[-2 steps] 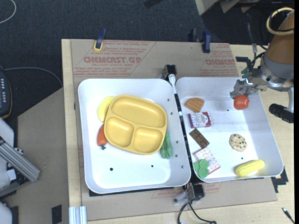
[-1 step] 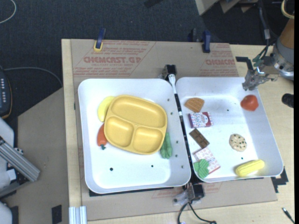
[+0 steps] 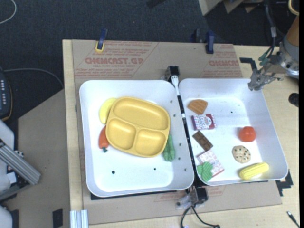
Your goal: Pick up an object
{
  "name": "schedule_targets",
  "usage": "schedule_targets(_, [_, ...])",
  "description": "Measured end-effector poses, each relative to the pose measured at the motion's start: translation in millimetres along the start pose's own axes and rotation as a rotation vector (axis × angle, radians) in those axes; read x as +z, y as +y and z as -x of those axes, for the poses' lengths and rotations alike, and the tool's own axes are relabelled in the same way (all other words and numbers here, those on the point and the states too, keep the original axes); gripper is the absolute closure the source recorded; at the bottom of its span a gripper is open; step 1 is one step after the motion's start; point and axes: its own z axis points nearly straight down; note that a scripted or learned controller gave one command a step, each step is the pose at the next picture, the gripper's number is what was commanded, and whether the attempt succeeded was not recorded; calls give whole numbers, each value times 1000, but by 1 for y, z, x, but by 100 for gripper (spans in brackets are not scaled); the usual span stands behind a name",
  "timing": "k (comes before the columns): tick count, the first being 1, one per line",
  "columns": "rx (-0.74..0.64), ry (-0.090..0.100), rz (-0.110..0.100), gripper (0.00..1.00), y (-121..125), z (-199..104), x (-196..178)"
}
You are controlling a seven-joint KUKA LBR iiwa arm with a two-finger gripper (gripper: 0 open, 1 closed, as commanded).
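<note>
Bench point(image 3: 142, 56): brown board with red print, blue and yellow clamps along far edge; bears two shallow white bins side by side.
Left bin point(image 3: 95, 175): white, rounded corners; touches right bin along the central seam.
Right bin point(image 3: 228, 96): white; far right corner lies under the gripper.
Yellow tray point(image 3: 137, 126): three compartments, in left bin, tilted; lies over parts of three smaller items.
Arm point(image 3: 290, 56): grey, enters at upper right, above far right corner of right bin.
Gripper point(image 3: 257, 83): at far right corner of right bin, over the rim, well apart from all items; nothing seen between fingers; open or closed: cannot tell.
Yellow item point(image 3: 105, 109): left bin, pokes out from tray's far left edge.
Green item point(image 3: 169, 150): left bin, at tray's right edge, near the seam.
Red-orange item point(image 3: 103, 139): left bin, at tray's left edge, partly covered.
Corn cob point(image 3: 253, 170): yellow, near right corner of right bin, just beside cookie.
Printed packet point(image 3: 203, 122): red and white, right bin, near the seam.
Green-and-pink packet point(image 3: 209, 166): right bin, near left corner.
Tan wedge point(image 3: 198, 106): right bin, far left part.
Tomato point(image 3: 247, 134): red, round, right side of right bin.
Cookie point(image 3: 241, 153): chocolate chips, nearer than tomato.
Brown bar point(image 3: 202, 140): between the two packets.
</note>
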Motion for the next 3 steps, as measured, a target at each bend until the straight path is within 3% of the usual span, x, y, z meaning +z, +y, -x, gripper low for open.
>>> schedule_targets(3, [-6, 5, -6, 100, -11, -168, -12])
